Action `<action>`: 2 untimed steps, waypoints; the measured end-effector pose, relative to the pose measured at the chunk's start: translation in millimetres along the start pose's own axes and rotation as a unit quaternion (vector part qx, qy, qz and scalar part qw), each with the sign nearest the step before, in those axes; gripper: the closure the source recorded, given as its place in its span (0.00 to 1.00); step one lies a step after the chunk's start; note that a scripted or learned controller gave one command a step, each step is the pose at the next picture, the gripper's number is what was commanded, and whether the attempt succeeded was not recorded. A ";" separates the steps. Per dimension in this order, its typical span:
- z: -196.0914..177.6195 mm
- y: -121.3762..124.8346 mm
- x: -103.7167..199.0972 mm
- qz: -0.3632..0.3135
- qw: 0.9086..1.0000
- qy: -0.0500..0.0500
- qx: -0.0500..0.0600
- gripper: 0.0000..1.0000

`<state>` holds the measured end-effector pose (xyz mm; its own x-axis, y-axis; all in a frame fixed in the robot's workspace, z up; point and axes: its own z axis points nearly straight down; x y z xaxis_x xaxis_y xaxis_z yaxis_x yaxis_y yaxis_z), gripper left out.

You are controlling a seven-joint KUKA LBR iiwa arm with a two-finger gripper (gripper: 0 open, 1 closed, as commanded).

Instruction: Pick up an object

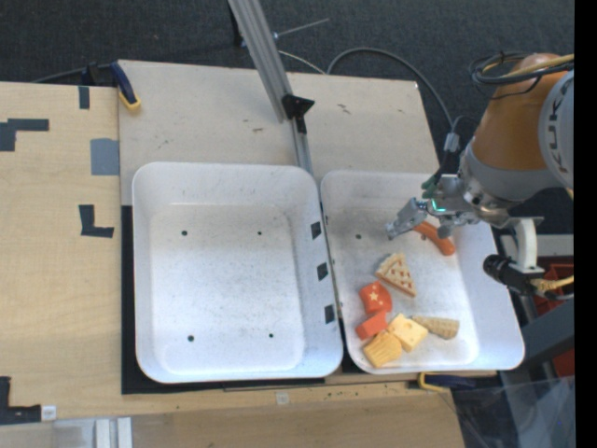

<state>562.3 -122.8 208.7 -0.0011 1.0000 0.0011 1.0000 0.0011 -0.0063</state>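
end effector (pixel 417 217): metal fingers spread, nothing gripped
carrot (pixel 438 236): orange, beside fingers
right bin (pixel 499 343): white; wedge (pixel 397 274), tomato (pixel 376 298), cheese (pixel 408 330), cracker (pixel 382 349)

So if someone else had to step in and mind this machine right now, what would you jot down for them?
Pincer: low over the upper part of the right bin, with an orange carrot-like piece right beside it. Whether it grips that piece cannot be told.

Things: all in the right bin. A pizza-slice wedge in the middle; a red piece, an orange piece, two yellow blocks and a tan cone clustered near the front edge.

Done: nothing seen lifted.

Left: grasp one piece and raise it.
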 end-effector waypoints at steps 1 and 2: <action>-2.7 1.1 -0.1 -0.001 1.000 0.000 -0.003 0.00; 56.4 -4.5 8.9 0.000 1.000 0.000 0.001 0.00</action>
<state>557.4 -113.9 152.3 -0.0016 1.0000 0.0008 1.0000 0.0016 -0.0077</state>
